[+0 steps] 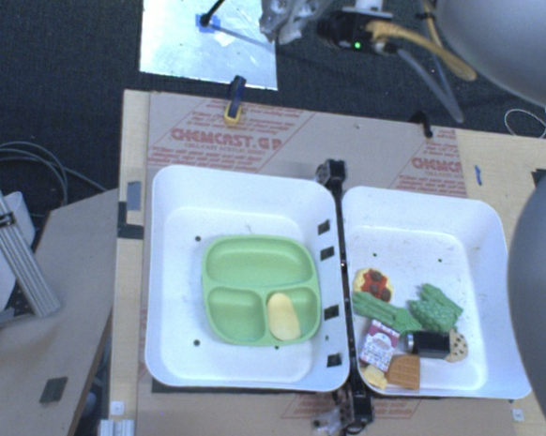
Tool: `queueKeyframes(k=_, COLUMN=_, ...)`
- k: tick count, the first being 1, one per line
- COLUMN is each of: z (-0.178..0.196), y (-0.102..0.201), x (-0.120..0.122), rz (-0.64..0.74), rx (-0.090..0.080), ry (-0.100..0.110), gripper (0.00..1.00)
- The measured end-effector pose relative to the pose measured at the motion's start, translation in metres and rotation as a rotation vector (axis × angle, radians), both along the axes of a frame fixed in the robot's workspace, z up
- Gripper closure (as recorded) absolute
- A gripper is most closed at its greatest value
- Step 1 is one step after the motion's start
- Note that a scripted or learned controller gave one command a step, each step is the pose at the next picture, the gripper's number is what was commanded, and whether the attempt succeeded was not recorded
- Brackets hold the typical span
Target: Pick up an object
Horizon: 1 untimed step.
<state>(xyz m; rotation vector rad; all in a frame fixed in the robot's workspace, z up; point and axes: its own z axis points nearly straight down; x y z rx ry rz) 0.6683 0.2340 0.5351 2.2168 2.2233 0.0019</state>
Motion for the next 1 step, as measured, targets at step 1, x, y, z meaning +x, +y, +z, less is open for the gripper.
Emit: queueKeyframes(k=1, z=0.0, y=0.0, x=0.0, rz=0.0, rx=0.0, ry=0.0, gripper=1.0)
